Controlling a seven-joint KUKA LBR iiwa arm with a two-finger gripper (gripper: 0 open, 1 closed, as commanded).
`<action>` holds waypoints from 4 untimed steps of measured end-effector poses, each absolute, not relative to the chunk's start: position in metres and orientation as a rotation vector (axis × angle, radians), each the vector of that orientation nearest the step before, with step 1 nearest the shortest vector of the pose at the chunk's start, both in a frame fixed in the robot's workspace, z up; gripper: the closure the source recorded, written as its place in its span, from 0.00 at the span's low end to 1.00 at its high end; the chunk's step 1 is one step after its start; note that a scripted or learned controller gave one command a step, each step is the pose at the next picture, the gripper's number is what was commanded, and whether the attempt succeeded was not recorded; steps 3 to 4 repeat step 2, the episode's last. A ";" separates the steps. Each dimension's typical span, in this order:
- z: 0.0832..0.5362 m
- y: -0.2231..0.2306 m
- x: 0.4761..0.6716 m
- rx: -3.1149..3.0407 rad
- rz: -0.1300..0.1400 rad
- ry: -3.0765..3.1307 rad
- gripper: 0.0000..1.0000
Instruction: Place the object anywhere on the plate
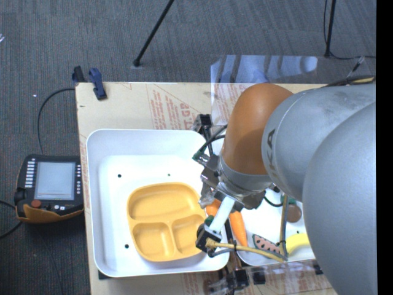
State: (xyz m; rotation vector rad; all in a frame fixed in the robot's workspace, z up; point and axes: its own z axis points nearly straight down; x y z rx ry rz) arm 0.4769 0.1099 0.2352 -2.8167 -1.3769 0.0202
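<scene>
A yellow plate (pixel 163 220) with three compartments lies in the left white bin (pixel 107 165), toward its front right. My gripper (pixel 209 200) hangs under the orange-banded wrist, right at the plate's right edge, over the divide between the two bins. An orange carrot (pixel 237 227) lies slantwise just right of the gripper, at the left side of the right bin. A small orange piece (pixel 212 211) shows directly beneath the gripper; I cannot tell whether it is held. The wrist hides most of the gripper.
The right bin (pixel 270 258) also holds a watermelon slice (pixel 270 245), a yellow banana-like piece (pixel 299 243) and a small brown thing (pixel 295 213). My arm covers most of that bin. A teach pendant (pixel 52 186) rests on the floor to the left.
</scene>
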 end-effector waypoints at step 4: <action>0.241 0.153 0.496 -2.466 0.014 -1.939 0.00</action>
